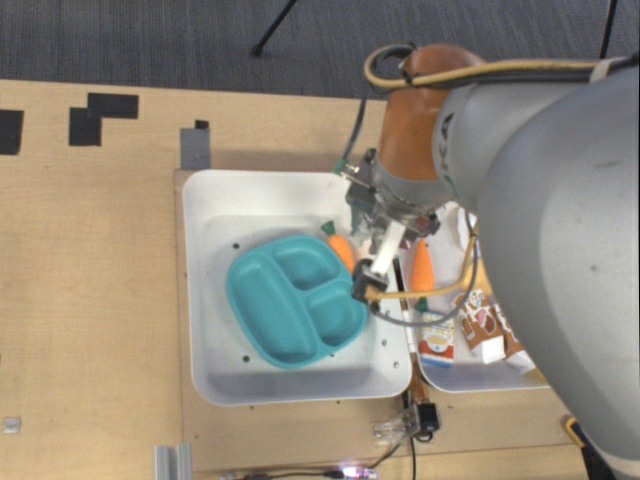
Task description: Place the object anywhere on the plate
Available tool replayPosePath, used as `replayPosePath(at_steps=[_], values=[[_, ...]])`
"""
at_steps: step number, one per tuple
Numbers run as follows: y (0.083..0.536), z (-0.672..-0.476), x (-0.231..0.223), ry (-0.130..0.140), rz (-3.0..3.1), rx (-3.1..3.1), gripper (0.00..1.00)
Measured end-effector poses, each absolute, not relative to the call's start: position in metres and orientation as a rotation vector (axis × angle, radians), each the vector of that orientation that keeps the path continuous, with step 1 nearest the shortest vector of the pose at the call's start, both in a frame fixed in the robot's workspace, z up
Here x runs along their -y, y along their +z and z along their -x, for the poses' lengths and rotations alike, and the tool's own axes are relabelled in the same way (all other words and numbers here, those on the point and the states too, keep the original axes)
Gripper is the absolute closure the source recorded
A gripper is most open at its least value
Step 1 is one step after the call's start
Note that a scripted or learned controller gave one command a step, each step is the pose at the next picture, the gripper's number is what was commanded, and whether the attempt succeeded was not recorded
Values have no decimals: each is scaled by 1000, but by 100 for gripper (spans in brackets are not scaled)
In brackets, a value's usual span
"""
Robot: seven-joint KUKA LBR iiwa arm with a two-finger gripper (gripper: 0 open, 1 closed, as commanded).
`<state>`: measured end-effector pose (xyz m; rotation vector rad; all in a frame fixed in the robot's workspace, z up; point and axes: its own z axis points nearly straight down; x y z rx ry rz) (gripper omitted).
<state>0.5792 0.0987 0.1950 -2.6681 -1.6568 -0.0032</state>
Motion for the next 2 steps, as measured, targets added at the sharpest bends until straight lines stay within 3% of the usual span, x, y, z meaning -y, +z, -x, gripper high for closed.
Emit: replayPosePath(at_steps=[1, 2], values=[[200, -575, -155, -1, 2687, 1625, 100], [200, -575, -155, -1, 2688, 1625, 0]])
